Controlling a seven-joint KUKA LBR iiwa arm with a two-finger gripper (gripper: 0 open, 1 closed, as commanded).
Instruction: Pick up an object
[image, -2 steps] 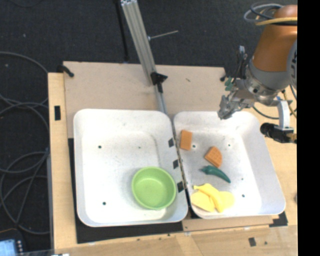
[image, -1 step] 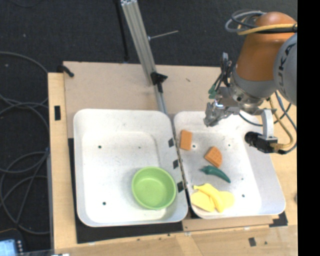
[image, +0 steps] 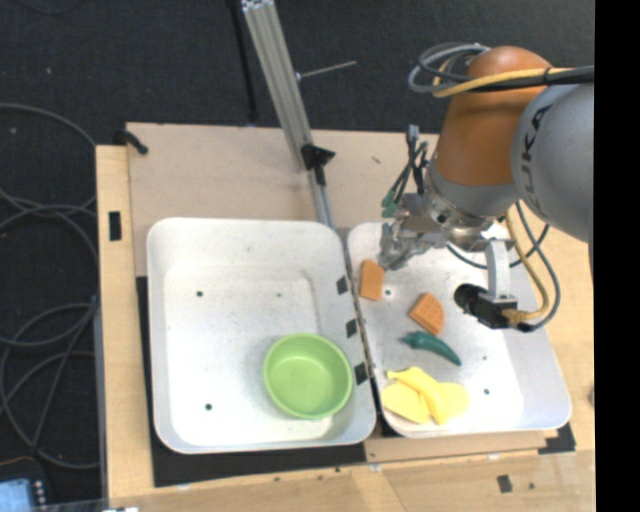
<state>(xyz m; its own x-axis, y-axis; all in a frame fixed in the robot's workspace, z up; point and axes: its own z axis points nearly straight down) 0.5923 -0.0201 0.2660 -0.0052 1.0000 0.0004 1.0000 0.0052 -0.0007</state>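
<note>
Camera view, looking down at a slant on the bench: the two-finger gripper (image: 393, 252) hangs below the grey arm with the orange band (image: 487, 120), over the upper left corner of the right white bin (image: 520, 395). How its tips stand cannot be made out here, since they blur into the dark metal and cables of the wrist, and nothing can be seen caught by the tool. Its lower end sits just above and to the right of a small orange wedge-shaped block (image: 371, 281), close to it; whether they touch cannot be told.

That orange block lies hard by the left wall of the right bin, near the seam where the two bins meet. A second orange wedge with a rounded edge (image: 427, 314) lies further toward the bin's middle, apart from the first. Just below it is a dark green pepper-shaped piece (image: 433, 346), and below that, near the front left rim, a soft yellow banana-like cluster (image: 426, 396). A black cylindrical part on the arm's cabling (image: 482, 303) hangs over the right half of this bin.

The right half and front right of the right bin are bare white floor.

In the left white bin (image: 190, 260) a lime green plastic bowl (image: 307, 374) stands upright in the front right corner, near the rim; the other floor there is open.

A slanted aluminium post (image: 288, 100) rises behind the seam between the bins.
</note>
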